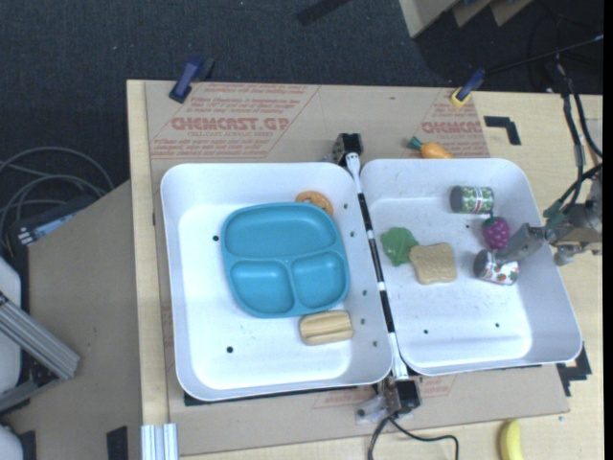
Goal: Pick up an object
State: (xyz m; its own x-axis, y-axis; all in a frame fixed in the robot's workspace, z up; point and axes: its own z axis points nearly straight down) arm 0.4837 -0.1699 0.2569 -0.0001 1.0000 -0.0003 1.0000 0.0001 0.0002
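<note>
The grey claw (525,241) is reaching in over the right rim of the right shallow white bin (536,348), its tip lying just beside a purple bunch of toy grapes (495,231) and a small silver-and-red can on its side (498,270). Its opening is too blurred to judge, and nothing is visibly sitting between its tips.

The right bin is holding five things: one green-labelled tin can lying on its side (472,198), the one bunch of grapes, the one silver-and-red can, one green leafy toy vegetable (397,244), and one tan slice of toy bread (434,263) touching that vegetable.

The left shallow white bin (192,353) is carrying three things: one blue three-compartment plastic plate (284,257), one orange-brown ring-shaped pastry (314,200) at the plate's far edge, and one beige bread roll (326,327) at its near edge.

On the cardboard-covered tabletop (144,257), one orange toy carrot (430,149) is lying behind the right bin.
</note>
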